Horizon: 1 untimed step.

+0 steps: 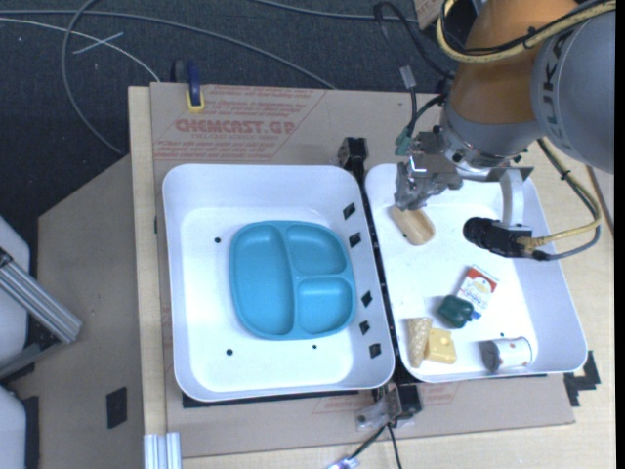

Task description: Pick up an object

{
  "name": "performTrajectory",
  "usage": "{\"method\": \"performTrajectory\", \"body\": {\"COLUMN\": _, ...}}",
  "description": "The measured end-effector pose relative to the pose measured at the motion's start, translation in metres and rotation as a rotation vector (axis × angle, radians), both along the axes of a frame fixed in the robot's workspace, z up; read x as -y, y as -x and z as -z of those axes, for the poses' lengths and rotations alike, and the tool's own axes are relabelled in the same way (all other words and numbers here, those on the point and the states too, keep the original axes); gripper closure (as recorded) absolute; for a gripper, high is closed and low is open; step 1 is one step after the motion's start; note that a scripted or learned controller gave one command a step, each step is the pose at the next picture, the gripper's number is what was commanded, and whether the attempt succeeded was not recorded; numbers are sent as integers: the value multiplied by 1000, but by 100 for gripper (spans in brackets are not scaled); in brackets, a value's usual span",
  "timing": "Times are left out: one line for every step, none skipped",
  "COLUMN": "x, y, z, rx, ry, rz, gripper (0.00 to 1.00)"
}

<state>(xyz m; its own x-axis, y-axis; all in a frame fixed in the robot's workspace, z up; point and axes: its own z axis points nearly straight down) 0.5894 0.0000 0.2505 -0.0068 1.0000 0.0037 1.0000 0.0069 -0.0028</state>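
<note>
While the arm (pixel 532 57) reaches in from the right, its gripper (pixel 418 191) hangs low over the far left part of the right bin (pixel 557 306). Whether the end effector is wide, narrow or holding anything cannot be told from this view. A tan, bread-like piece (pixel 415 227) lies on the bin floor directly below the gripper, touching or nearly touching it; which of the two cannot be told.

Contents of the right bin, nearer the camera:
- a small red and white packet (pixel 479 286), near the middle;
- a dark green object (pixel 454 311), just beside the packet;
- a yellow wedge (pixel 440 348) and a pale ridged piece (pixel 418 340), side by side near the front left corner;
- a small white and grey cylinder (pixel 508 352), lying on its side near the front edge.

A blue divided plate (pixel 291 279) rests flat in the middle of the left bin (pixel 186 262). Both bins stand side by side on a cardboard sheet (pixel 244 115).
</note>
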Motion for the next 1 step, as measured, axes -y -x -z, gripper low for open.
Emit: {"method": "performTrajectory", "body": {"x": -62, "y": 19, "z": 7, "rx": -1, "ry": 0, "rz": 0, "gripper": 100}}
